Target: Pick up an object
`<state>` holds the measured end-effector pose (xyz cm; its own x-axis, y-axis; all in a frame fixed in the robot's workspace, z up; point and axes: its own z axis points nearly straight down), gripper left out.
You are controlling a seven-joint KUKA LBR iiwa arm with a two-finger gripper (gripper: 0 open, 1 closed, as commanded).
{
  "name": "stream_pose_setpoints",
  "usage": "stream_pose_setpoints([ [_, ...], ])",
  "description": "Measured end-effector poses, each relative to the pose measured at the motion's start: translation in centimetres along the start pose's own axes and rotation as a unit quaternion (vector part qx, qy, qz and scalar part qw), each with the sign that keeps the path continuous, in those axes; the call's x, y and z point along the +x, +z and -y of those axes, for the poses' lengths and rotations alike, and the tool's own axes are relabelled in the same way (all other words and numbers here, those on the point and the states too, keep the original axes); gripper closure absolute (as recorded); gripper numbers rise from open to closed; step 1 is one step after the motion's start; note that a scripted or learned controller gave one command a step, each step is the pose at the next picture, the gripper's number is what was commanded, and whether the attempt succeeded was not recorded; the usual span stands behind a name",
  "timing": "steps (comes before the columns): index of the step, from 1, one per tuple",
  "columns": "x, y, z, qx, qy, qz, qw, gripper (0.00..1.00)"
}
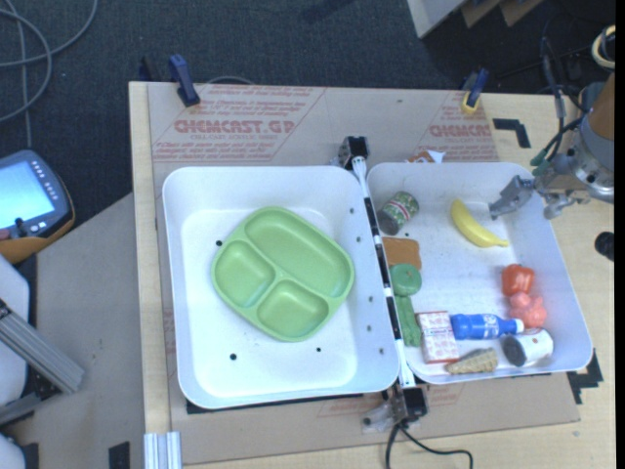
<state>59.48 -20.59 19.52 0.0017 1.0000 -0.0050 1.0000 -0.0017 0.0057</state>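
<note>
So far nothing has been lifted, from what I can see. The gripper [522, 195] hangs over the far right corner of the right bin [571, 291], and I can't tell how its jaws stand; no object shows between them. The banana [476, 225] is the nearest candidate, lying on the bin floor just to the jaws' left and a little nearer the camera, apart from them. The small can [398, 209] sits farther off the same way, against the bin's left wall. The red pieces [521, 291] lie below the jaws toward the near side. My guess is the whole pick remains: descend, close, lift.
</note>
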Motion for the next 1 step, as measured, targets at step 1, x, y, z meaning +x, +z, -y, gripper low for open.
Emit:
stream_pose_setpoints([
  [1,3.57,6.83,-5.55,0.003,-0.004,-0.003,1.0000,0.00],
])
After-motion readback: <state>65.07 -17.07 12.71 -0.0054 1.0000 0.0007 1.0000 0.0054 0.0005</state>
